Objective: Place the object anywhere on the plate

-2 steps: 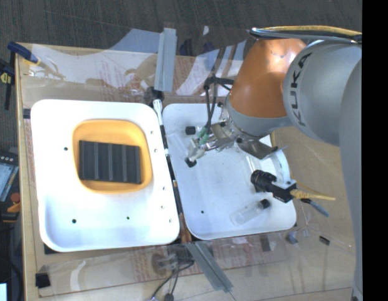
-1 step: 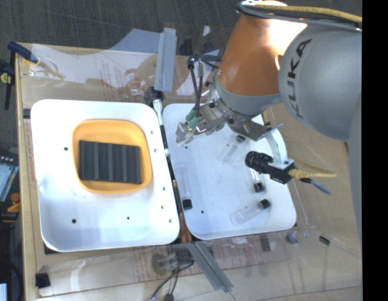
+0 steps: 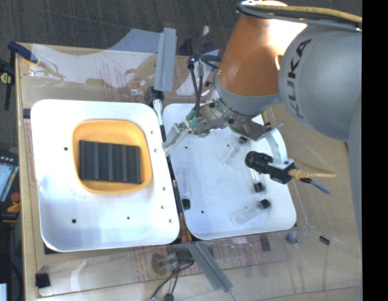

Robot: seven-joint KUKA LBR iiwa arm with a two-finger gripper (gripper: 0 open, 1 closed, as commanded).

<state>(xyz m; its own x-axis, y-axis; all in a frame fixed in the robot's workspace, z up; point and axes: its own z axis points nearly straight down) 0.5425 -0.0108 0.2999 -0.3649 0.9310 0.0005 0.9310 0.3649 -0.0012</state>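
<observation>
Clear plastic tube (image 3: 249, 214), five o'clock from my gripper (image 3: 192, 125), looked light, slick, best pinched mid-length; gripper's opening I couldn't tell.

The arm (image 3: 319, 80) is a bulky rounded grey casing with dark KUKA lettering down its side. A glossy orange band (image 3: 253, 55) wraps the section above the wrist. A yellowish cable (image 3: 306, 9) runs along its top, and thin dark cables (image 3: 195, 80) hang beside the wrist.

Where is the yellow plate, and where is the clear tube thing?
yellow plate (image 3: 112, 132): camera view, on its top rim, left bin.
clear tube (image 3: 249, 213): camera view, on its middle, low in the right bin.
</observation>
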